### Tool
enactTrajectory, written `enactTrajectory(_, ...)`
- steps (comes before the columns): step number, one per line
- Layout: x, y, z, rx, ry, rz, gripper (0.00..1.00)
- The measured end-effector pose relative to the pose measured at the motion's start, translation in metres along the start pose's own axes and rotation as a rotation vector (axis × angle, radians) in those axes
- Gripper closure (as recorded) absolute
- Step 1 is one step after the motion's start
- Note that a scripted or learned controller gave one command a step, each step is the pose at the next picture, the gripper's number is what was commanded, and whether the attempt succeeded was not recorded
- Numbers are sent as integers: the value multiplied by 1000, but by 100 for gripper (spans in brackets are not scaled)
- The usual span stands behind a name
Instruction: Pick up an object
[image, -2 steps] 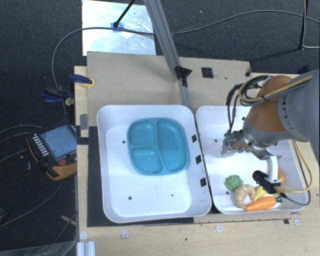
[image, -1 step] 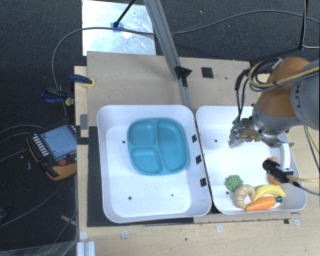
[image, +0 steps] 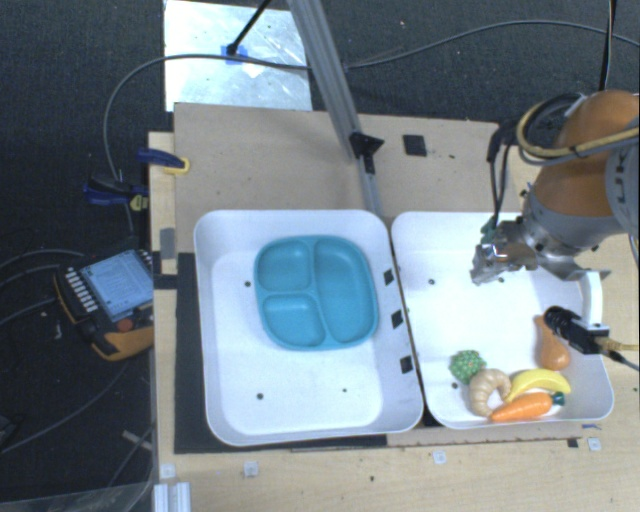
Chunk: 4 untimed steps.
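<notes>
The gripper (image: 487, 262) hangs over the right bin (image: 440, 300); I cannot tell how it is set. Nearest, in that bin's front corner, lie carrot (image: 521, 407), banana (image: 540, 381), broccoli (image: 465, 364) and a beige piece (image: 486, 389). Farther left, a blue divided plate (image: 316, 291) sits in the left bin (image: 225, 400).

Both white bins (image: 300, 400) look like smooth, faintly glossy plastic, as does the blue divided plate (image: 315, 290). The bench (image: 270, 160) beneath looks like matt brown board. The banana (image: 540, 380) and carrot (image: 522, 406) show a plastic sheen
</notes>
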<state>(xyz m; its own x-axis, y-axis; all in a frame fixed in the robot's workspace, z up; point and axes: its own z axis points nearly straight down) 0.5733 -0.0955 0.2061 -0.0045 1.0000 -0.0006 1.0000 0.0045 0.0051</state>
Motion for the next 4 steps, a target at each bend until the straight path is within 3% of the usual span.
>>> enactTrajectory(1,0,1,-53,0,0,-1,100)
enactTrajectory(3,96,2,-31,4,2,-4,100)
enactTrajectory(4,153,15,-21,3,2,-6,100)
